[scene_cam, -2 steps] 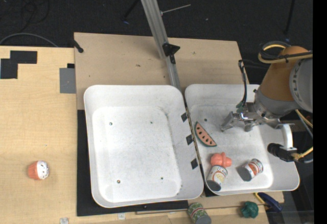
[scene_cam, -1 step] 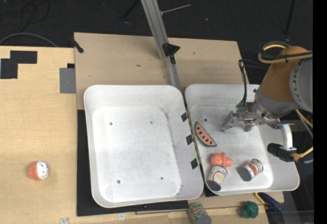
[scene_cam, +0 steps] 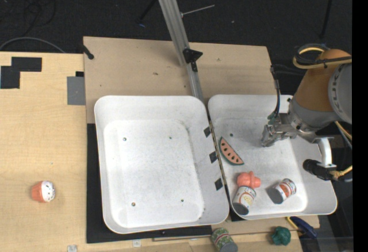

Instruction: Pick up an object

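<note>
The pale wooden bench [scene_cam: 46, 130] carries two shallow white plastic bins side by side. The larger-looking left bin [scene_cam: 106, 108] sits toward nine o'clock of centre. The right bin [scene_cam: 230, 108] lies at about four o'clock of centre and holds the loose objects.

The grey arm with its orange band [scene_cam: 315, 87] comes in from three o'clock. Its metal two-finger gripper [scene_cam: 272, 137] hangs over the upper middle of the right bin, tips pointing down near the bin floor with nothing between them; whether the tips are parted or together I cannot tell.

In that bin, a watermelon-slice toy, red with dark seeds [scene_cam: 230, 152], lies at eight o'clock from the gripper, against the left wall. A small white can with a dark end [scene_cam: 283, 190] lies on its side at six o'clock from the gripper. A second small labelled can [scene_cam: 245, 196] lies at seven o'clock, touching a pinkish-red lumpy toy [scene_cam: 248, 179] just above it.
</note>
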Robot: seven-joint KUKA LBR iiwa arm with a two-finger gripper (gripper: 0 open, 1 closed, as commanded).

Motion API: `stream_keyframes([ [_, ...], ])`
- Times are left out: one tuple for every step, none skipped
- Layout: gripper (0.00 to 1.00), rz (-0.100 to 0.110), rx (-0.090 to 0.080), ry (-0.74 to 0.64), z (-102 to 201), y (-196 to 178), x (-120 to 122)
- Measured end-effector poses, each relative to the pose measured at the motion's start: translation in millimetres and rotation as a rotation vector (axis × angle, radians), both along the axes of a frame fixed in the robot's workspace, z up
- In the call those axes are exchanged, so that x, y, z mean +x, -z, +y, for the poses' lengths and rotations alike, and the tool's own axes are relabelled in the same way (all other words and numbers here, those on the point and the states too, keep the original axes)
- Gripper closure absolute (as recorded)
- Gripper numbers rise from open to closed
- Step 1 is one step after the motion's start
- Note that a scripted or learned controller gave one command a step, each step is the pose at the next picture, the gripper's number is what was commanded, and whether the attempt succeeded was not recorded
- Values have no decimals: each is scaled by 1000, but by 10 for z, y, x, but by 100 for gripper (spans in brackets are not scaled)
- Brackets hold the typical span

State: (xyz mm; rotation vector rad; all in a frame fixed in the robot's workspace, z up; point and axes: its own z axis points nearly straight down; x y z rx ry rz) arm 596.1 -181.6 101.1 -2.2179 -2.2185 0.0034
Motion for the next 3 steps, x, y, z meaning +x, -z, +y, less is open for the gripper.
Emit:
stream_keyframes([
  [100, -8, -2, -1, 56, -613, 2],
  [100, -8, -3, 3, 2, -1119, -83],
  [100, -8, -3, 0, -9, -1569, -77],
])
